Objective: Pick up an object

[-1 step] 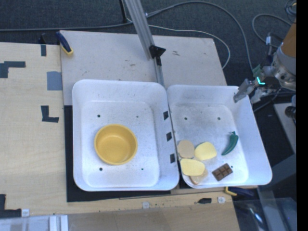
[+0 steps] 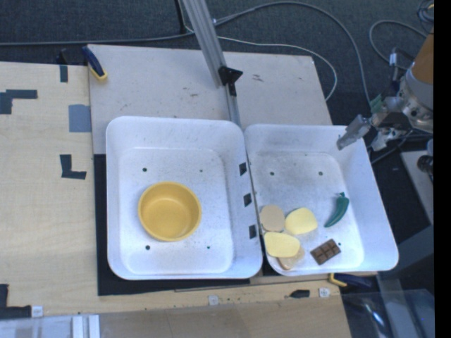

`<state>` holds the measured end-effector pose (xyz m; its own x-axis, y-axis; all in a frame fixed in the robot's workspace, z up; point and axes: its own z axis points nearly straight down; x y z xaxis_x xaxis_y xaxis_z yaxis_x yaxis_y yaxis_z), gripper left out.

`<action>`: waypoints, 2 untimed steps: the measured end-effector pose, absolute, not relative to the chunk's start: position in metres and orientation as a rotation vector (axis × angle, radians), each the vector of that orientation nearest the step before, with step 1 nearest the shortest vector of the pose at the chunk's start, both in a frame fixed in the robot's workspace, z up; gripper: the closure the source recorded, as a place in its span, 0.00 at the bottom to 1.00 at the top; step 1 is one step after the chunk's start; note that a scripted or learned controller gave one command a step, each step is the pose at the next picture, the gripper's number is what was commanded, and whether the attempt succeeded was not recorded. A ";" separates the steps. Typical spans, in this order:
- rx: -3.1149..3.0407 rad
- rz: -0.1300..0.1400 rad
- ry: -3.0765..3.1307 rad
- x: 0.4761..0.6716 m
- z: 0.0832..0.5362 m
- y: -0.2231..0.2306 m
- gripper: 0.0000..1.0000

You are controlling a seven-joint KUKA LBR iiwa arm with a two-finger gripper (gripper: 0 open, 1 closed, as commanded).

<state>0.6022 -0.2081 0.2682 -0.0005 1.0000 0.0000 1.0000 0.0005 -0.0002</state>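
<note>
My gripper [image 2: 366, 134] hangs over the far right corner of the right bin [image 2: 370, 189], open, with nothing between its fingers. Near this bin's front lie several small things: a green pepper [image 2: 337, 210], a round tan piece [image 2: 272, 218], two yellow pieces [image 2: 301, 222] [image 2: 282, 244], and a brown chocolate bar [image 2: 325, 251]. A tan piece [image 2: 289, 261] peeks out from under the nearer yellow one. The gripper is well behind and to the right of all of them. In the left bin [image 2: 127, 146] a yellow bowl [image 2: 169, 211] stands upright.
A slanted metal pole [image 2: 208, 34] comes down to the gap between the bins at the back. Cables [image 2: 338, 27] trail across the dark floor behind. A blue and yellow clamp [image 2: 95, 63] sits at the board's far left corner.
</note>
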 end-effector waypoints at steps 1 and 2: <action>-2.217 0.004 -2.219 0.597 0.207 -0.202 0.00; -2.218 0.004 -2.220 0.599 0.163 -0.196 0.00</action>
<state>0.5986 -0.1961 0.1629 -0.0010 1.0000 0.0011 1.0000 0.0010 -0.0043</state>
